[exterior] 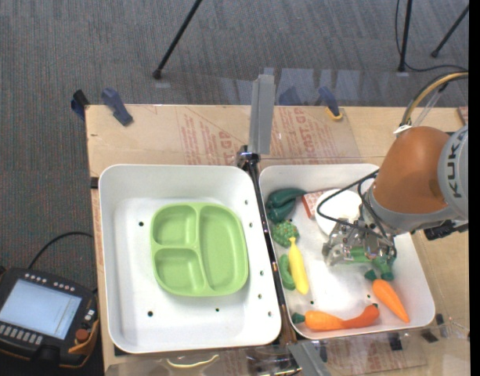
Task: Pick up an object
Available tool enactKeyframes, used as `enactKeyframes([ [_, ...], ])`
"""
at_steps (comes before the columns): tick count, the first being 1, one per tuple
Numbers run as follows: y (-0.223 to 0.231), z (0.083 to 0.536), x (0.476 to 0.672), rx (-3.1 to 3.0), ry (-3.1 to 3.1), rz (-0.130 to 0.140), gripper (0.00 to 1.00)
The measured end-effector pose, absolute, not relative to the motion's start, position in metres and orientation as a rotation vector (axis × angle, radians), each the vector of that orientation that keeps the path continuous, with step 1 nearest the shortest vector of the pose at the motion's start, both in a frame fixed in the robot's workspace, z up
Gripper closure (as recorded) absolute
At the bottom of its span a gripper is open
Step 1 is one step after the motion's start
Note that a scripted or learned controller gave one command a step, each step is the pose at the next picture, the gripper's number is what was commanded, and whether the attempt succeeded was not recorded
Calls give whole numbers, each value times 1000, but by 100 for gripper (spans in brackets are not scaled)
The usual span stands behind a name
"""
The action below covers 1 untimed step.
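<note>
At the bottom left of the frame a teach pendant (37, 312) with a lit screen lies on the grey carpet beside the worktop (177, 131). Just above the lower edge, the two white bins sit side by side on it. The left bin (122, 319) carries a green divided plate (199, 249), lying flat in the middle of the bin with its three compartments facing up.

In the right bin (424, 288), nearest the bottom edge, an orange carrot with a reddish end (341, 319) lies along the front wall, and a second orange carrot (391, 300) lies slanted just beside it toward the lower right corner. A yellow banana-like toy (297, 265) rests lengthwise near the bin's left wall, with a small green broccoli piece (284, 233) touching its upper end and a dark green pepper-like toy (283, 202) farther up in the bin's upper left corner. A red and white packet (316, 203) lies near the upper middle of the bin.

The claw (355, 247) hangs low over the middle of the right bin, below the arm's orange band (412, 171), which enters from the right of the frame. Whether the claw is apart or together cannot be told; its metal parts blur together. A small green toy (383, 271) sits just beside it, toward the lower right.
</note>
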State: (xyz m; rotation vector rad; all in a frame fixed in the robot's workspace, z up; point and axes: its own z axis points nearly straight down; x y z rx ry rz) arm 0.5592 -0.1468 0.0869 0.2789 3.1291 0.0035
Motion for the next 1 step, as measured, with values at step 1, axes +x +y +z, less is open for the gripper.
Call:
enactKeyframes([
  [1, -147, 87, 559, 277, 3130, 3, 0],
])
